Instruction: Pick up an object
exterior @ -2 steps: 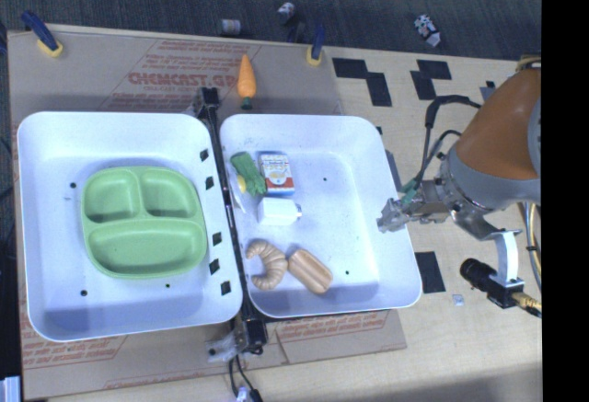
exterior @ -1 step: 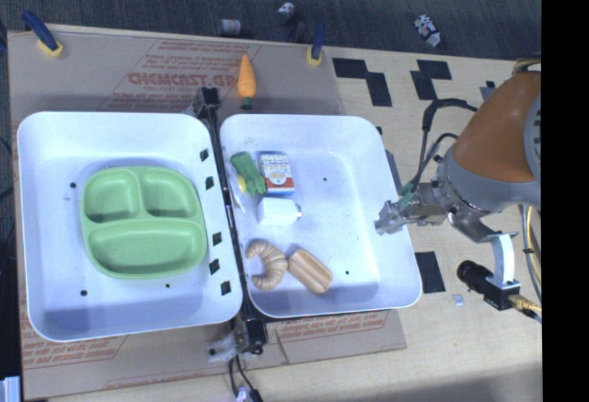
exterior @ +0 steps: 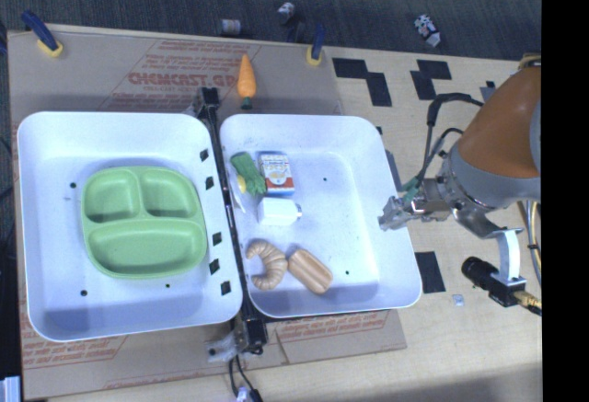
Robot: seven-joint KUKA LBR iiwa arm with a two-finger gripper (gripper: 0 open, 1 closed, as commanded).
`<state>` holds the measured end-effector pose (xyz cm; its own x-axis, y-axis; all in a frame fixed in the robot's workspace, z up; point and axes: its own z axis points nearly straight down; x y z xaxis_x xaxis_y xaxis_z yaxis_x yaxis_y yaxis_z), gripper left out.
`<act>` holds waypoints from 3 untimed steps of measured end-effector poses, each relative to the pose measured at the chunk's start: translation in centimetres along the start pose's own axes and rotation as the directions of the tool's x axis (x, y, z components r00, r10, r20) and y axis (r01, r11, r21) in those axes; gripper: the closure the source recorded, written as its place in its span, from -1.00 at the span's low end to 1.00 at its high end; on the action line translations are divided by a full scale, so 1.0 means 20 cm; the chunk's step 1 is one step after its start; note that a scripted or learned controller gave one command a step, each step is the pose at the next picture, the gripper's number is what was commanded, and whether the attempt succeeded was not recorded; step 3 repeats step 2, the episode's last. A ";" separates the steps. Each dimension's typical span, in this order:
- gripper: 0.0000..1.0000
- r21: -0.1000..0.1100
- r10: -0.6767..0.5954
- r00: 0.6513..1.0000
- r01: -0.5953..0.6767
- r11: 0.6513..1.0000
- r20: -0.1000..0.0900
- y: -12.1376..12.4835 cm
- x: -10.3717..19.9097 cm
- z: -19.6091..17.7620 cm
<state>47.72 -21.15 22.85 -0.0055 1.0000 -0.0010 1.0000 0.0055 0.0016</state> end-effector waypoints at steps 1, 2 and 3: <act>1.00 0.003 -0.002 1.000 0.002 1.000 -0.001 0.00 0.11 0.02; 1.00 -0.001 -0.001 1.000 0.001 1.000 0.000 0.00 0.27 -0.11; 1.00 -0.001 -0.001 1.000 0.001 1.000 0.000 0.00 0.27 -0.11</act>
